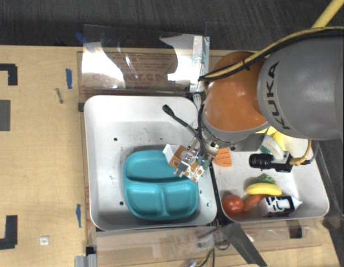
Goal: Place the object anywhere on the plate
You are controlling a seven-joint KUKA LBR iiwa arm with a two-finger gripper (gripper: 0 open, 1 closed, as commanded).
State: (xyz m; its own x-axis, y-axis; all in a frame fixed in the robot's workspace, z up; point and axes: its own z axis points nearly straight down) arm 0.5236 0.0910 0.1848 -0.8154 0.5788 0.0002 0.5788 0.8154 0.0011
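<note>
The tool [189, 164] is hovering in the left bin [105, 127], at the upper right rim of the teal divided plate [155, 191], which is lying toward that bin's lower edge, closer to its lower right corner. A small brown-orange object [177, 158] is sitting right against the tool, overlapping the plate's rim. Whether the tool is clenched on it or released cannot be told, since the wrist is crowding that spot. The grey arm [294, 93] is reaching in over the wall between the bins and covering the upper part of the right bin [316, 188]. An orange piece [223, 159] is lying just beside that wall, at the right bin's left edge. Along the right bin's lower edge, a red tomato [233, 204], a banana [263, 189] and a black-and-white item [280, 204] are clustering closely together, with something green [266, 178] just above the banana. The pale wooden desk [33, 166] is carrying both bins.
</note>
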